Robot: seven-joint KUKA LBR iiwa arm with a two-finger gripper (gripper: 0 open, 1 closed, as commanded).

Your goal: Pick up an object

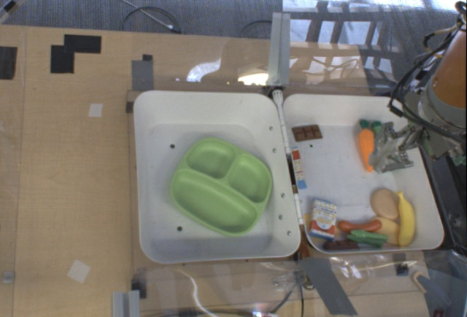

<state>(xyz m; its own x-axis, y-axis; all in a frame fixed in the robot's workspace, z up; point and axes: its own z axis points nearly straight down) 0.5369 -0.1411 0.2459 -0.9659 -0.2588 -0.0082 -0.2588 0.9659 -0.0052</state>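
Pincer (394,153) hovering low in the right bin (332,105), just beside the toy carrot (365,147).

The carrot lies immediately left of the pincer, upright in the view with its green top away from the camera; whether they touch cannot be told, and whether the pincer is released or clenched cannot be told either. A brown chocolate bar (307,134) sits further left of the pincer, near the divider. Toward the camera from the pincer lie a tan egg-shaped piece (384,202), a yellow banana (406,218), a red sausage (357,226), a green pod (367,238) and a small printed box (323,217). The left bin (149,118) holds a green divided plate (220,185), well apart from the pincer.
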